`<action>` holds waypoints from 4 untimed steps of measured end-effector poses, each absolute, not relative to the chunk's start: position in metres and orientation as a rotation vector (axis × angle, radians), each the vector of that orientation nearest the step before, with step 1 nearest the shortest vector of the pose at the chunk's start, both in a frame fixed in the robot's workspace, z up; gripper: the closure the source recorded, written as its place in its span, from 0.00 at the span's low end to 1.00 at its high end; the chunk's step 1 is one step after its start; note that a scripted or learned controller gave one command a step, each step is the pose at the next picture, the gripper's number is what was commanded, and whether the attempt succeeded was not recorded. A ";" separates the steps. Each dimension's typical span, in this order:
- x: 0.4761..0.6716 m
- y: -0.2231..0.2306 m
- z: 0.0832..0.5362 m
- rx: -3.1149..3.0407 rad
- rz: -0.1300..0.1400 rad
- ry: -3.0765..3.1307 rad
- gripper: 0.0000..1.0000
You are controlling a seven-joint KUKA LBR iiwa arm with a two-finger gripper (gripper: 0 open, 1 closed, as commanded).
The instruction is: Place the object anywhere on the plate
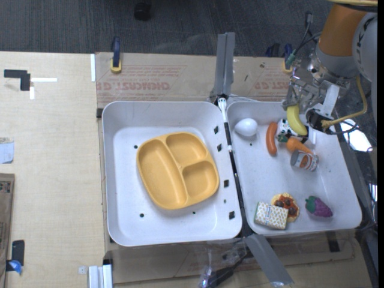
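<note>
**Banana under the gripper, plate in the other bin**

The arm [351, 23] reached in from the right and hung over the far part of the right bin [336, 221]. Its gripper [303, 110] pointed down at the banana [294, 120], which stood nearly upright just below the fingers. The fingers looked closed around the banana's top end, though the wrist and cables hid part of the grip, so contact could not be fully confirmed.

Beside the banana lay a sausage [272, 138] to its left and a carrot [296, 144] just below it, with a small can [305, 161] touching the carrot's lower side. A white egg [245, 126] sat near the bin's far left corner. Near the front edge were a cracker [271, 215] overlapping a pizza slice [287, 204], and a bunch of purple grapes [319, 206] to their right.

The yellow plate [177, 170], with three compartments, lay in the middle of the left bin [120, 179], well apart from the banana.
</note>
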State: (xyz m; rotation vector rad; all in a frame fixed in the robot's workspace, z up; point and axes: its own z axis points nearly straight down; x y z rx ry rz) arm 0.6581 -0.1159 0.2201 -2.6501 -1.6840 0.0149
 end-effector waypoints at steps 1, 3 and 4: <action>0.654 -0.030 0.190 -2.646 0.006 -1.691 1.00; 0.600 0.051 0.190 -2.542 0.006 -1.844 1.00; 0.570 0.015 0.191 -2.532 0.006 -1.857 1.00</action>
